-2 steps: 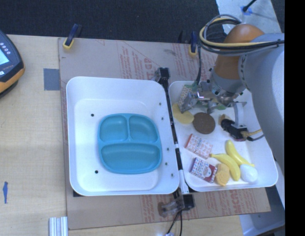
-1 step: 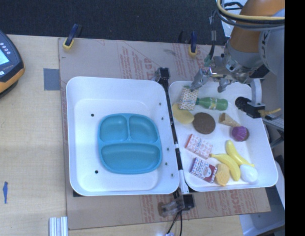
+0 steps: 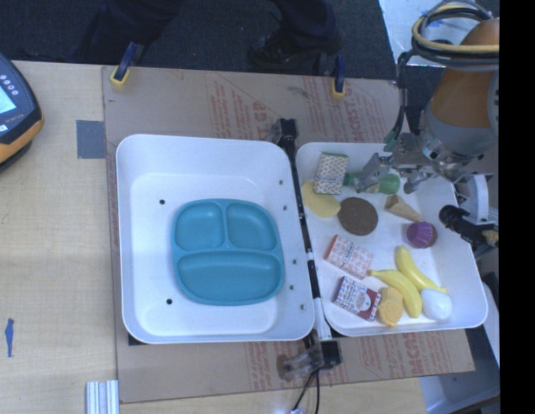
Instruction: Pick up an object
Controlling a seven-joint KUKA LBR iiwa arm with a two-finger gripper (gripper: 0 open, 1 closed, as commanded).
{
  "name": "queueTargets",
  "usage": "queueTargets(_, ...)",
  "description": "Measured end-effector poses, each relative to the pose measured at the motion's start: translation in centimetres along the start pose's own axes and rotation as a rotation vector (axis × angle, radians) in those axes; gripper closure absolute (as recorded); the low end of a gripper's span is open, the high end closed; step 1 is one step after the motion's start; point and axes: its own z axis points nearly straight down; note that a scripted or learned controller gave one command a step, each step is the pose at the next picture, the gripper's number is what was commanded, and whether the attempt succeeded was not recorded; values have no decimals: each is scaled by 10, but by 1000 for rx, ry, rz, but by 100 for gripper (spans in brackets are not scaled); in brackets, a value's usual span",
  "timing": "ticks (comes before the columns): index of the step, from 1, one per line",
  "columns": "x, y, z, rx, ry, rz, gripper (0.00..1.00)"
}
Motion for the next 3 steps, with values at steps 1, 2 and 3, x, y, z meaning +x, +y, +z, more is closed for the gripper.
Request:
queueTargets(1, -1, -25, 102, 5, 2, -4, 0)
queueTargets(2, -13, 46, 101, 2, 2, -5, 0)
queueTargets(3, 18, -48, 106, 5, 3, -3, 0)
